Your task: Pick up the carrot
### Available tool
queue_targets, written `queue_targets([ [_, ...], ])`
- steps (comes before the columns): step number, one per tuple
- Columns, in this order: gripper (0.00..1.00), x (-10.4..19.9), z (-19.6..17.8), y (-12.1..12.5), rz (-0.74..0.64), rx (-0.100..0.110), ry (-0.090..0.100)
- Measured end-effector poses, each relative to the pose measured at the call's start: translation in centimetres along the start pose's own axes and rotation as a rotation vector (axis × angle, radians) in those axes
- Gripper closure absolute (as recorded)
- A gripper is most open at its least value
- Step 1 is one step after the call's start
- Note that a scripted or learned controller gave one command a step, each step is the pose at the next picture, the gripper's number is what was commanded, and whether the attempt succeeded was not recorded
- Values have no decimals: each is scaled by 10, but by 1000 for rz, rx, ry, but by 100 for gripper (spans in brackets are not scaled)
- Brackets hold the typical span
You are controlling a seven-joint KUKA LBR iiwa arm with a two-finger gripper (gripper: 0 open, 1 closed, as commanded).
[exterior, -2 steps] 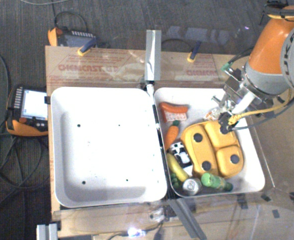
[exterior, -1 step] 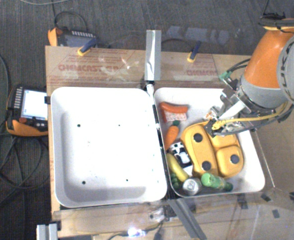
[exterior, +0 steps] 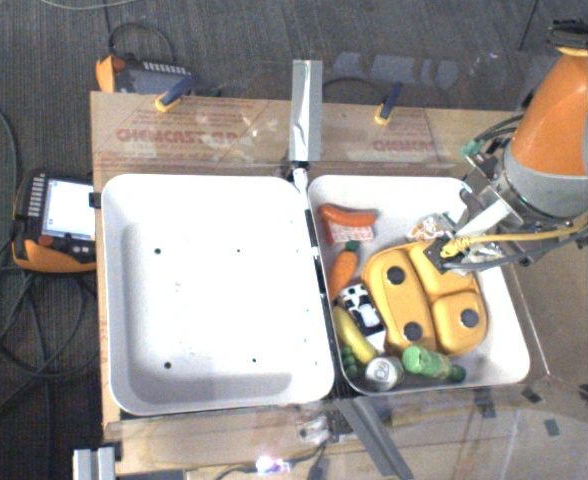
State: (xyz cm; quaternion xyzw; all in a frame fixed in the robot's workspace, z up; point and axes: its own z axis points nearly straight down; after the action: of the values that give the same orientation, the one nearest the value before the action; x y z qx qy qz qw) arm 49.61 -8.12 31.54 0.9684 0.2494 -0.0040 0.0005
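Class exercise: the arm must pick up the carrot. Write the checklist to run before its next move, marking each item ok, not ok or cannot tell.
1. Carrot lies uncovered in the right bin: ok.
2. Gripper over the carrot: not ok; it hangs over the yellow toy, to the carrot's right.
3. Room at the carrot's ends: not ok; red packet and black-and-white cube crowd them.
4. Carrot touching those neighbours: cannot tell.
5. Yellow toy low enough to pass over: cannot tell.
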Motion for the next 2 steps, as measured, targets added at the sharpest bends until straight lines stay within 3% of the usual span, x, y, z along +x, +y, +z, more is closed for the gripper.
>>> queue_targets([
  [1, 100, 26, 13, 11, 146, 2, -2],
  [2, 100, 26, 23, 3, 213, 1, -1],
])
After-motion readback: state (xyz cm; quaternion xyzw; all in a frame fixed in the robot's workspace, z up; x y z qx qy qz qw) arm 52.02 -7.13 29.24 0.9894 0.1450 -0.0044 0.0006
